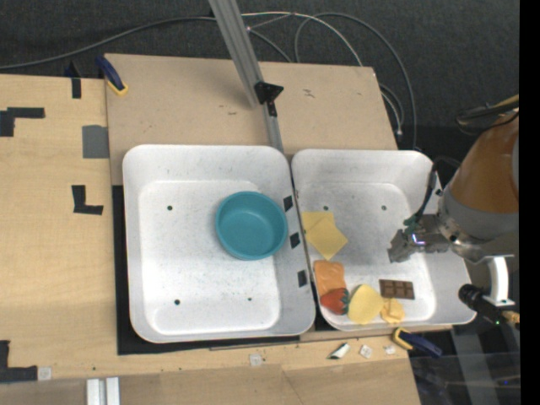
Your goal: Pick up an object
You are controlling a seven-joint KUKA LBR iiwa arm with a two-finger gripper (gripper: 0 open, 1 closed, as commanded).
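- i'm at the approach step: my fingers (403, 247) hang over the right side of the right bin (359, 160), and nothing sits between them, so no pick has been made yet.
- whether my fingers are spread or pressed together i cannot tell; they are small and dark against the bin floor from this angle.
- the closest candidate is the brown block (396, 289), lying flat near the bin's near wall, just nearer than my fingers and apart from them.
- left of the block, the yellow round piece (364, 304) rests against the red piece (334, 300), with the orange piece (329, 273) touching on the far side; a small yellow bit (392, 311) lies just beside the block's near edge.
- the yellow slice (324, 234) lies alone farther left, by the bin's left wall, well apart from my fingers.
- the blue bowl (251, 224) stands upright in the left bin (152, 226), far from my reach for now.
- my judgement: the next move calls for sliding toward the near side until i'm over the block, then lowering straight down onto it.
- risk as i see it: the block is thin and flat, so my fingers may skid over it or nudge the small yellow bit.
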